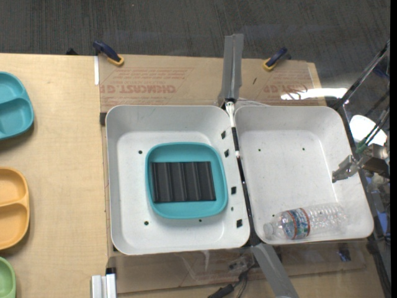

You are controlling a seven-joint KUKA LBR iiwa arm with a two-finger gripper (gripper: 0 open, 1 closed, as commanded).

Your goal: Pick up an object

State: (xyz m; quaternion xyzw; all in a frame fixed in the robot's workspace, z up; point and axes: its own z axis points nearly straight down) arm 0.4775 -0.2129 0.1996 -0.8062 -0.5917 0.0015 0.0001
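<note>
A clear plastic water bottle (305, 222) with a blue and red label lies on its side along the front wall of the right bin (291, 135). In the left bin (124, 135) rests a teal square dish (185, 180) with a dark ridged insert. My gripper (343, 171) reaches in over the right rim of the right bin, a small metallic tip pointing left. It hangs above and to the right of the bottle, apart from it, with nothing seen in it.
Teal (12, 112), orange (11, 207) and green (5, 279) plates lie on the wooden table at the far left. Cardboard (161, 82) held by clamps sits behind the bins. A grey divider strip (232, 61) runs between the bins.
</note>
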